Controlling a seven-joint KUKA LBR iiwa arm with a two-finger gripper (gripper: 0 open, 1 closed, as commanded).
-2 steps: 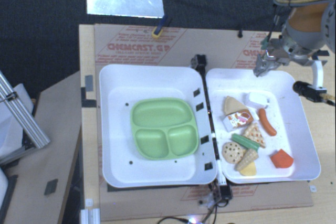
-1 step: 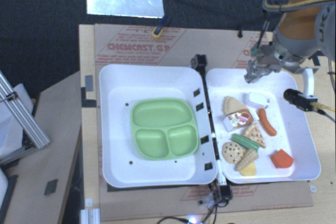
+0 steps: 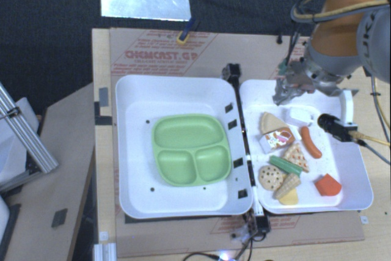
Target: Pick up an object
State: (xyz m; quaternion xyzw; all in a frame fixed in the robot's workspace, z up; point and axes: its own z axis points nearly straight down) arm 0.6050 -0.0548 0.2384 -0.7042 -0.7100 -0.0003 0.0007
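The arm enters from the right, its orange band above the far corner of the right bin point(image 3: 360, 192). The gripper point(image 3: 286, 96) hangs over the rear part of that bin. Whether the claw is apart or together cannot be told from this angle, and nothing is visible between its tips.

All positions below are given relative to the hot dog point(image 3: 310, 142), which lies diagonally in the right bin.

- White block point(image 3: 300, 115): just behind the hot dog, nearest the gripper.
- Tan wedge point(image 3: 274, 123): to its left, further back.
- Small printed packet point(image 3: 276, 140): directly to its left.
- Pizza slice point(image 3: 296, 158): near its front-left.
- Green stick point(image 3: 285, 165): front-left, lying partly over the pizza slice.
- Cookie point(image 3: 268, 177): further front-left.
- Waffle cone point(image 3: 287, 185): to the front-left, beside the cookie.
- Orange-red block point(image 3: 328, 185): in front, slightly right.

The left bin point(image 3: 131, 131) lies well to the left and holds a green divided tray point(image 3: 190, 150).
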